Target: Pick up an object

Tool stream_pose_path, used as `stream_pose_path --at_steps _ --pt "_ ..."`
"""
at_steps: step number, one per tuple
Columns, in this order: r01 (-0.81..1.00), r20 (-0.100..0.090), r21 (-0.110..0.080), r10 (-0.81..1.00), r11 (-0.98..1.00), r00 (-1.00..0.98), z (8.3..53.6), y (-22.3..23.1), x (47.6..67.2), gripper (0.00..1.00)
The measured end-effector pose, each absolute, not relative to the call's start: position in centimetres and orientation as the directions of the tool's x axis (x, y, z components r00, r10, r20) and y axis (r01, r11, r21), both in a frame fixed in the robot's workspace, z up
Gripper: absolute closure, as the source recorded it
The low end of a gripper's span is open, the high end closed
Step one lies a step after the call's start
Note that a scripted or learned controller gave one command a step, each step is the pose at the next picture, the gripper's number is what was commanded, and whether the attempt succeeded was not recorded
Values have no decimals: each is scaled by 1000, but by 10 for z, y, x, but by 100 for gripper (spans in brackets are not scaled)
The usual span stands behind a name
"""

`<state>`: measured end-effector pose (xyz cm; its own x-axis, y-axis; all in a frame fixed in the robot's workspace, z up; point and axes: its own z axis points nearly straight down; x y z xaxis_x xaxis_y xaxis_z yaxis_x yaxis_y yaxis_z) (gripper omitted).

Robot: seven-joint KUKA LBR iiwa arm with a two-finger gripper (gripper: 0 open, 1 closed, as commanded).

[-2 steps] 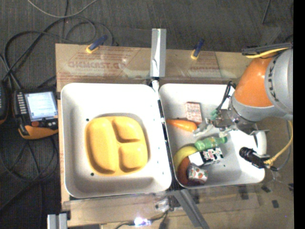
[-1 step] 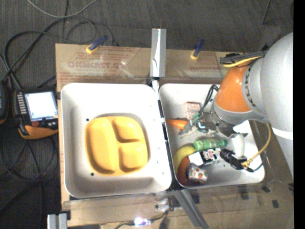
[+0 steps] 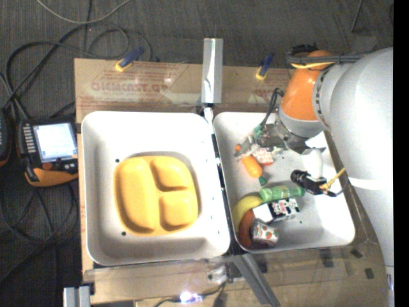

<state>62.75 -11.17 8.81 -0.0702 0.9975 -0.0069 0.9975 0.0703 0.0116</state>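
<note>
Glossy yellow divided tray (image 3: 156,192), rounded corners; gripper (image 3: 261,139) above clutter.

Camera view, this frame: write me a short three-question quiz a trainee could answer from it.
1. True or false: the yellow tray lies in the right bin.
2. Which item lies nearest the tool?
A. banana
B. carrot
C. green bottle
3. Fill in: the banana lies near the right bin's ____ corner, as seen in the view.

Key
1. False; it lies in the left bin.
2. B
3. lower left
</note>
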Motion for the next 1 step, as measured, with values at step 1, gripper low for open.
stream_pose_path --at_steps 1 --pt "997 -10 4 997 71 -71 93 -112 627 100"
